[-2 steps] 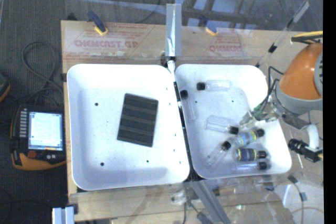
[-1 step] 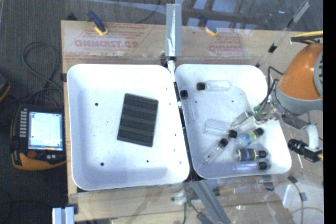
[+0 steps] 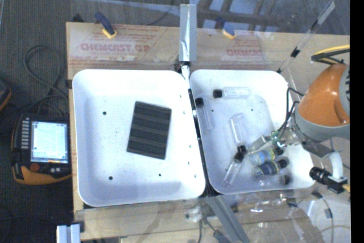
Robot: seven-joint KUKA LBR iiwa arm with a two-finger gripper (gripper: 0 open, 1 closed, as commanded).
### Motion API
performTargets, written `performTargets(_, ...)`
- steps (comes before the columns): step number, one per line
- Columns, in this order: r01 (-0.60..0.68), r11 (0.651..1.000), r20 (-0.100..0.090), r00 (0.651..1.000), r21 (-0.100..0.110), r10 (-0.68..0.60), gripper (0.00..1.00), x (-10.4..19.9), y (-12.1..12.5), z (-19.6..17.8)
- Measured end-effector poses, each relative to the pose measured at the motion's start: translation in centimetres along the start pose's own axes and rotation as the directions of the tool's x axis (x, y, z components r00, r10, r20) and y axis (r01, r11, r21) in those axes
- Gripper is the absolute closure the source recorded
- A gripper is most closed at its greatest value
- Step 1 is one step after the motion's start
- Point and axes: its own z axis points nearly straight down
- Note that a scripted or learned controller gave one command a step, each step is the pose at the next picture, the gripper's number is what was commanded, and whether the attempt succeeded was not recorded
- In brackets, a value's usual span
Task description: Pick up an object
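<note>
In the left bin (image 3: 91,179) a dark ribbed rectangular pad (image 3: 149,130) lies flat. Several clear vials with black caps are scattered in the right bin (image 3: 267,79): one near the back (image 3: 233,91), one in the middle (image 3: 237,125), and one leaning toward the front (image 3: 233,168). A tight cluster of vials (image 3: 267,165) sits at the front right. My gripper (image 3: 277,140) reaches in from the right, low over the bin at the top of that cluster. The orange band of the arm (image 3: 324,102) rises behind it. The gripper's tip is small and mixed in with the vials.
A teach pendant (image 3: 42,148) lies on the floor to the left of the bench. Clear plastic panels and a metal post (image 3: 187,31) stand behind the bins. A ridge (image 3: 194,122) divides the two bins. A black fitting (image 3: 319,174) sticks out beyond the right bin's front corner.
</note>
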Motion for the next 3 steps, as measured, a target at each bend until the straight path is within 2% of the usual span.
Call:
performTargets(1, 0.000, 1.000, -0.001, 1.000, -0.005, 0.000, 1.00, 0.0, 0.3, -1.1)
performTargets(2, -0.023, 1.000, -0.013, 1.000, 0.019, 0.024, 1.00, 2.0, 5.9, -9.5)
performTargets(3, -0.023, 1.000, -0.012, 1.000, 0.020, 0.024, 0.00, 2.0, 5.8, -9.5)
